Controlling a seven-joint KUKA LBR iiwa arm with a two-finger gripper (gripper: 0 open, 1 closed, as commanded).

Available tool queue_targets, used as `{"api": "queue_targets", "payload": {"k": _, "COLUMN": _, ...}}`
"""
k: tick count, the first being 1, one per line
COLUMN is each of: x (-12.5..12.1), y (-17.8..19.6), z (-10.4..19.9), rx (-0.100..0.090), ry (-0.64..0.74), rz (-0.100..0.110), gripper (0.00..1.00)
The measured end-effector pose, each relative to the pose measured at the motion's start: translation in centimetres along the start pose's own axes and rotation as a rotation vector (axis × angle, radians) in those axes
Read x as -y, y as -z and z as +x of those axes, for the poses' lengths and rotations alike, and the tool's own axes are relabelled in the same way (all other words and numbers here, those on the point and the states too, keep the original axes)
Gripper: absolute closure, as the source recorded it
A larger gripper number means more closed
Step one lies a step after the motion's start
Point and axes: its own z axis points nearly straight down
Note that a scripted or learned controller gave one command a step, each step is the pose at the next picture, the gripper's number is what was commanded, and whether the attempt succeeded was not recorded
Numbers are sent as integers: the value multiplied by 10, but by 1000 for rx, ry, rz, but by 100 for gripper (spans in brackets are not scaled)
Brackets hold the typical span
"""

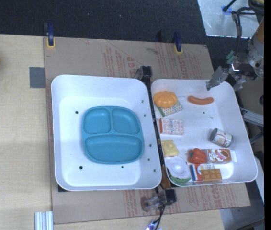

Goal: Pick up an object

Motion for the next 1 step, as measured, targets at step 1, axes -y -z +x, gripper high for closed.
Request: {"api": "queue_targets", "payload": {"k": 1, "x": 53, "y": -59, "z": 47, "rx": -3, "ry": 4, "rz": 10, "gripper": 0}}
